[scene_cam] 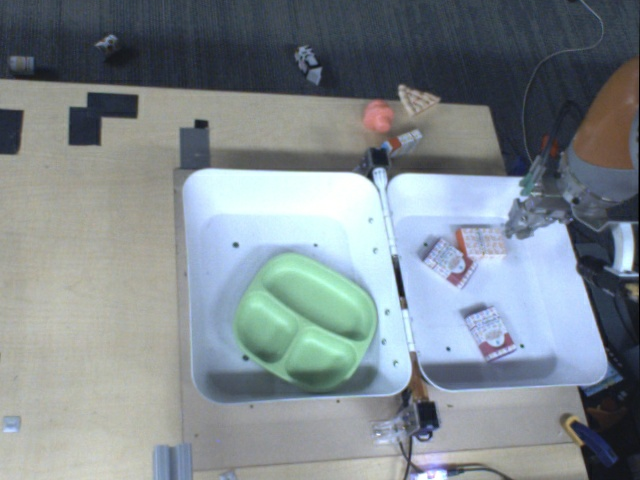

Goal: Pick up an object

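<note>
Three small red-and-white packets lie in the right bin (560, 373): one (445, 261) at the upper left, one (482, 240) beside it to the right, and one (491, 331) lower down. My gripper (522, 222) hangs over the bin's upper right part, just right of the second packet. I see nothing between its tips. A green divided plate (305, 319) rests tilted in the left bin (215, 228).
On the bench behind the bins lie a pink ball (378, 116), a pizza-slice toy (418, 99) and a small marker-like item (404, 143). Cables and clips sit at the bins' front edge (410, 423). Small bits lie on the dark floor beyond.
</note>
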You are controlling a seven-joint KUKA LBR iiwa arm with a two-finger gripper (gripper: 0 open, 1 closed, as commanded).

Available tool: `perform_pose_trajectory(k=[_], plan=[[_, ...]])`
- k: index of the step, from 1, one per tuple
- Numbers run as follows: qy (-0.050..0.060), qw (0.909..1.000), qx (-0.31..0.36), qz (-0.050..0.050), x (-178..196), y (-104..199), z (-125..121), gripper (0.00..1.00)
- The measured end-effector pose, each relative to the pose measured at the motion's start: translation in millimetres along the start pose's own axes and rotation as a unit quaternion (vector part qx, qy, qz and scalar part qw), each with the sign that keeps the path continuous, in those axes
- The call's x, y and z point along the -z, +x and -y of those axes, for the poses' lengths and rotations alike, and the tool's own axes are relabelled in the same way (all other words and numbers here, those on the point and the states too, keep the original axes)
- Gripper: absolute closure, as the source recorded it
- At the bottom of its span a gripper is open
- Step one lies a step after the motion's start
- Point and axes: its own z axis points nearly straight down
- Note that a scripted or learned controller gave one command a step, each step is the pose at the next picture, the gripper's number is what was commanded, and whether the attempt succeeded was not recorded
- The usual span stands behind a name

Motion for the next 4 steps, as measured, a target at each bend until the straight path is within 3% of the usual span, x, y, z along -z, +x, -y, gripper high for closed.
perform_pose_trajectory(k=[1, 2, 3, 4], plan=[[0.001, 1.0, 0.0, 0.0, -0.9, 0.1, 0.7, 0.0], [-0.005, 1.0, -0.001, 0.001, -70.0, 46.3, 17.7, 0.0], [-0.008, 1.0, 0.001, 0.0, -57.1, 48.1, 14.7, 1.0], [-0.001, 1.0, 0.001, -0.002, 26.5, 109.4, -58.9, 1.0]])
